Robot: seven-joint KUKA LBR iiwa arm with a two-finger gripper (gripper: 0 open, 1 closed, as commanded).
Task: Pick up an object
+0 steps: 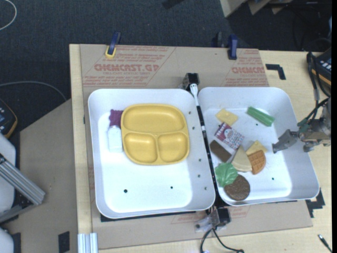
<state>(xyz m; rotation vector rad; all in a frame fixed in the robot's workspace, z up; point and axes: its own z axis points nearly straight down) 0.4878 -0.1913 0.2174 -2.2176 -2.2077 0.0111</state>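
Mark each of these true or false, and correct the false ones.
1. The yellow divided tray lies in the left bin. True.
2. The green bar lies in the left bin. False: it is in the right bin.
3. The gripper is over the left bin. False: it is at the right bin's right side.
4. The brown round piece lies beside the green leaf piece. True.

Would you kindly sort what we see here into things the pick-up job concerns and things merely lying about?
Job: claw; green stick; yellow block; waffle; brown disc.
Lying about: yellow tray; blue clamp; cardboard sheet.
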